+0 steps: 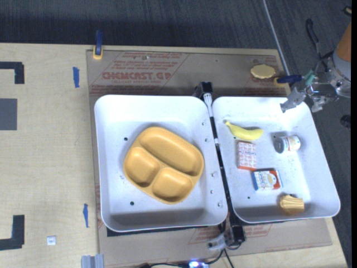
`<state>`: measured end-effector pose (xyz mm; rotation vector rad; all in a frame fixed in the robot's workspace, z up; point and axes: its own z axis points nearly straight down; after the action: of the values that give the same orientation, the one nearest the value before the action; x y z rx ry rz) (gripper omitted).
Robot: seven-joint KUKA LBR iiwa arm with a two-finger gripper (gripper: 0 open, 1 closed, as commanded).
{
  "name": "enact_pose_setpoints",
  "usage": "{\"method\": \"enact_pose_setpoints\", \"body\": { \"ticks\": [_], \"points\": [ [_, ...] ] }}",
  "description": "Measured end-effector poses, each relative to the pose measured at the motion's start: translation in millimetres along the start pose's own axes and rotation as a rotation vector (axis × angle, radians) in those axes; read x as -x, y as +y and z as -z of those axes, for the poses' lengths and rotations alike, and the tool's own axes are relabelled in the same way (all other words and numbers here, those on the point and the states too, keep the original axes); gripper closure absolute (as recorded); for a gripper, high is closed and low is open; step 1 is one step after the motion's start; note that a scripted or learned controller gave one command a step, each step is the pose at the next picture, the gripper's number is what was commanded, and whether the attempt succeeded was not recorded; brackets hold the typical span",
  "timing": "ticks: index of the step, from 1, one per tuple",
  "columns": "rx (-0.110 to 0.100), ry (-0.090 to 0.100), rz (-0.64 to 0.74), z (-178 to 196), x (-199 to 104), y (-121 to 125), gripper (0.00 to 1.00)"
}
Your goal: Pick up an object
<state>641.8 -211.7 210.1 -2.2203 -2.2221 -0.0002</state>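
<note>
One tool [301, 94] is in view, carried at the end of the grey arm that enters from the right edge with its orange band [348, 43] above the wrist. The tool hangs over the far right corner of the right bin [329, 166], tilted toward the bin's interior. Whether it is spread or pressed together cannot be told from this view; nothing is visible in its grip. Judged from this pose, the arm is staged at the rim, above the contents, before any descent.

All candidate objects lie in the right bin, loose and apart from one another, which leaves clearance around each for a grasp:
- banana [244, 130]: near the bin's far left corner, lying flat.
- small can [286, 144]: on its side, right of the banana and the nearest item to the tool.
- red-and-white packet [247, 154]: just below the banana.
- small carton [266, 179]: toward the bin's centre front.
- orange ridged object [292, 204]: near the front right corner; type unclear.

Left of the right bin, the left bin [106, 166] holds a yellow compartment tray [163, 164], inverted or upright cannot be told. Beyond the right bin's far rim, a round tan object [263, 71] rests on the counter [39, 149].
</note>
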Motion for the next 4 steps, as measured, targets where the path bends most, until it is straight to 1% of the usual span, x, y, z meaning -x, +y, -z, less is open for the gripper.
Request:
{"method": "enact_pose_setpoints", "body": {
  "ticks": [1,2,3,4],
  "points": [
    [0.006,0.007,0.005,-112.8,5.8,-23.9,0.0],
    [0.008,0.0,0.006,-102.9,8.0,-23.9,1.0],
    [0.006,0.005,0.007,-103.2,5.8,-23.6,0.0],
    [0.024,-0.015,-0.004,-116.4,-40.9,-106.4,0.0]
  ]
}}
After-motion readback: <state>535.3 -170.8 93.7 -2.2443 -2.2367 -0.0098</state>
